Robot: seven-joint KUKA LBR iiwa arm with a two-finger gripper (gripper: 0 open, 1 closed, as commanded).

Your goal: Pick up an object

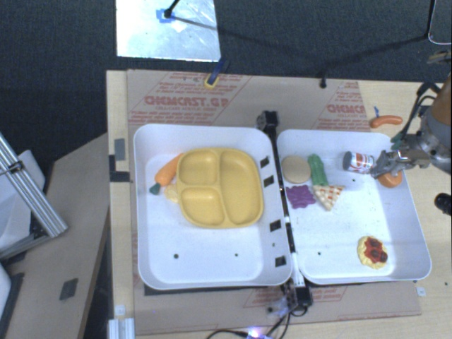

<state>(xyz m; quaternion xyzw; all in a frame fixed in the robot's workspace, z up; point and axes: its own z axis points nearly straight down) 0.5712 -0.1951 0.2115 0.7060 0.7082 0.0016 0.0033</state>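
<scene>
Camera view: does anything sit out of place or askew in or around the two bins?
Two things. A small can lies on its side near the right bin's far edge, beside the gripper. A toy hot dog rests outside the bins, on the cardboard beyond the right bin.

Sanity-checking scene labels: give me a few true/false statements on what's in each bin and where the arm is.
1. The yellow divided plate lies in the left bin. True.
2. The carrot sits in the right bin. False: it is in the left bin, beside the plate's left edge.
3. The gripper is over the right bin's far right corner, near the can. True.
4. The purple piece lies on the plate. False: it is in the right bin.
5. The small pizza is in the right bin's near part. True.
</scene>
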